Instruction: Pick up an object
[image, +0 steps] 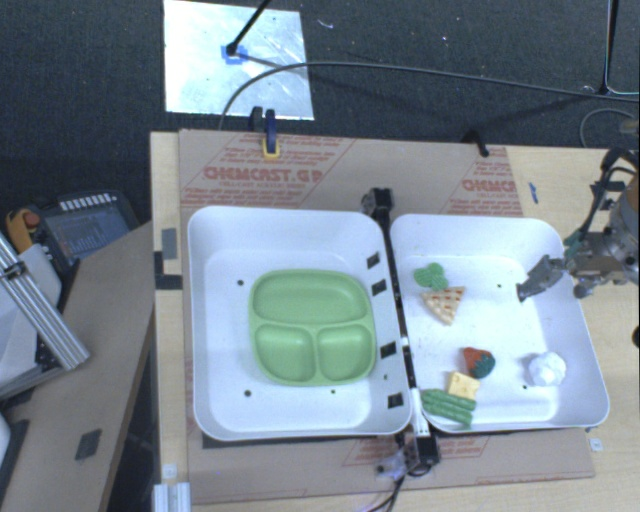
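Two white bins, arm at right
Green tray (308, 327) in left bin (215, 300). Right bin (575, 330) has toy food (443, 302) & a white ball (546, 369) nr its right edge. Gripper (553, 279) over that edge, fingers spread.

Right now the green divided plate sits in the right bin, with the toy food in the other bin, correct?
Not quite: the camera view shows the green divided plate in the left bin. The toy food lies in the other, the right bin.
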